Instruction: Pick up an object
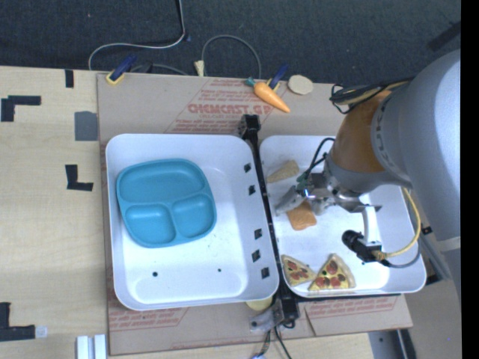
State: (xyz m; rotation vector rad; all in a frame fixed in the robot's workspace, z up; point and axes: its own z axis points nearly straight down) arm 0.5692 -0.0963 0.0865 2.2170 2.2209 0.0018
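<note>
Two metal fingers [288, 199] of the jaws [293, 203] stand spread, pinching nothing, low in the right bin [397, 275]. An orange toast piece [301, 218] lies just below and right of them, nearly touching, its long axis slanting. A pale wedge [283, 172] sits just above. Two pizza slices [318, 274] lie nearer the front wall. The left bin [127, 290] holds a blue tray [165, 202]; a carrot [271, 96] rests on the bench behind.
</note>
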